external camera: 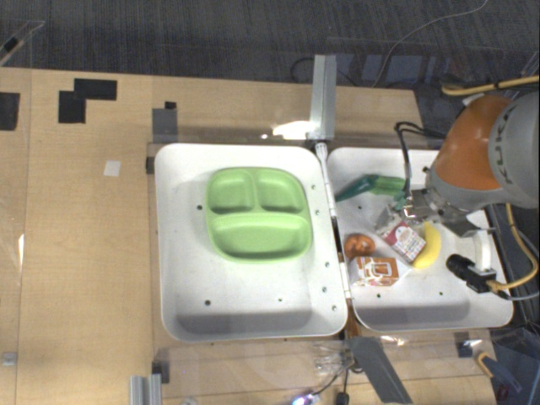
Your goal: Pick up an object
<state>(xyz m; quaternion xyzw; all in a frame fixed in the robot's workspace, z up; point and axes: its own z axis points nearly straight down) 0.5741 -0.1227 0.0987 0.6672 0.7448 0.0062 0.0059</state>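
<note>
Camera view, your inventory: gripper (411, 212), jaw state unreadable, over the right bin (472, 310). Banana (429, 249) at its 4 o'clock; green divided plate (256, 212) occupies left bin (181, 302).

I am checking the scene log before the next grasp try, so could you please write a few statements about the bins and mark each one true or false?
1. The green divided plate lies in the left bin. True.
2. The banana lies in the left bin. False: it lies in the right bin.
3. The gripper is over the right bin. True.
4. The small brown fruit sits on the green plate. False: it lies in the right bin, near the divider.
5. A green tool lies in the right bin. True.
</note>
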